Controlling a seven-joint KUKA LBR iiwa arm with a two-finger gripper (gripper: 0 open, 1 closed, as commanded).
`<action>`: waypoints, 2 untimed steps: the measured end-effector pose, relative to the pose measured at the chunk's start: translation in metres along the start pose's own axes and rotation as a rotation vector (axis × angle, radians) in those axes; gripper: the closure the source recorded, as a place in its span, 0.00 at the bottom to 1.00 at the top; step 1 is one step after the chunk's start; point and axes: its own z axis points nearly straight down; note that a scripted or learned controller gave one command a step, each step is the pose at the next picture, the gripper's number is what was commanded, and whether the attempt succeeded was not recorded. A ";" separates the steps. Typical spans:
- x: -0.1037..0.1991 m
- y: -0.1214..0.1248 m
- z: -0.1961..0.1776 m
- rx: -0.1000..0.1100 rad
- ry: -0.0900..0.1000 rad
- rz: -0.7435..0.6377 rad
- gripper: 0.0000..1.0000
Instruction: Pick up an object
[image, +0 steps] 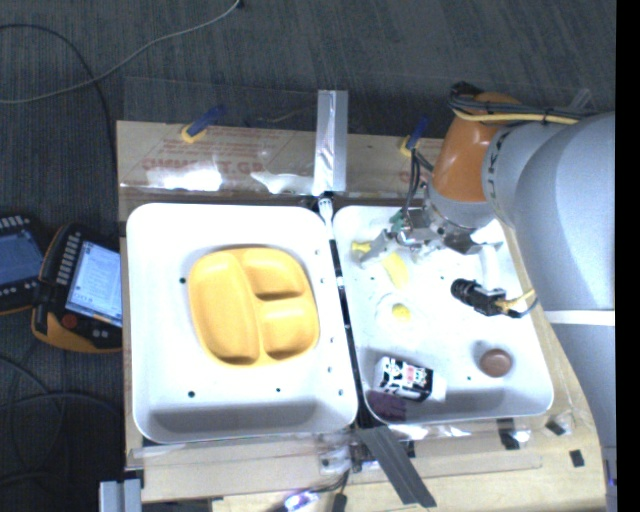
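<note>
Right white bin (520, 395), claw (415, 235) low over it, finger spread unclear.

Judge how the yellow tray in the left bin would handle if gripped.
The tray looks like moulded plastic, so probably stiff and light. It looks glossy, so perhaps slippery. It is wide and lies flat, so only a rim or divider seems to suit a two-finger grip.

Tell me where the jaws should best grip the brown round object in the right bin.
Probably across the brown round object at its widest part, coming straight down: it looks low and round, lies apart from the other items, but sits close to the right bin wall.
</note>
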 end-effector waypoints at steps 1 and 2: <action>0.001 0.014 0.000 0.003 0.001 -0.197 0.00; 0.002 0.014 -0.008 0.005 0.003 -0.198 1.00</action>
